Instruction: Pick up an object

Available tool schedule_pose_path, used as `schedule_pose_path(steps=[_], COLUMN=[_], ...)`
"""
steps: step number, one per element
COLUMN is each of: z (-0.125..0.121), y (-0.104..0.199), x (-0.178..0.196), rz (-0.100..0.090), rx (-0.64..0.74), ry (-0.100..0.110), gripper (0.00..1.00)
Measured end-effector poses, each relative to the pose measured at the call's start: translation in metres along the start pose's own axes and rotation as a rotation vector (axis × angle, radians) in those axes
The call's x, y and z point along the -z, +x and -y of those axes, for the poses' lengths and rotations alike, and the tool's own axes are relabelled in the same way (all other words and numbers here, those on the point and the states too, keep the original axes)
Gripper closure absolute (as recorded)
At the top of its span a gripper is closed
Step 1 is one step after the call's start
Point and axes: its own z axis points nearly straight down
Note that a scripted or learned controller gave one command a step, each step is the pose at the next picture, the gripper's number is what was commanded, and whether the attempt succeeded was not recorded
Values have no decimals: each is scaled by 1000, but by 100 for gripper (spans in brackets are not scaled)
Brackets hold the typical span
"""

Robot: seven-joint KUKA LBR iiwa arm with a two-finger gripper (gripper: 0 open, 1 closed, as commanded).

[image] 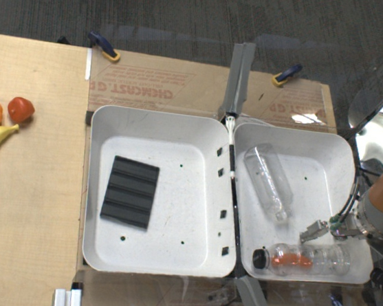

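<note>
The claw (315,230), grip state unclear, hangs at one o'clock of the bottle (303,259) and should drop squarely over its middle.

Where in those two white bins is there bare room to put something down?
The left bin has most: bare floor right of the black ridged block. In the right bin, only the far right patch beyond the upper clear bottle is free. Its near edge is crowded by the capped bottle and the end effector.
</note>
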Motion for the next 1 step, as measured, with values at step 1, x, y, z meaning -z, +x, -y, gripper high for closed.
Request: schedule_pose_path(steps=[1], z=[-68], y=[43], x=[28], rz=[1], rx=[-77], ry=[2], gripper=[0])
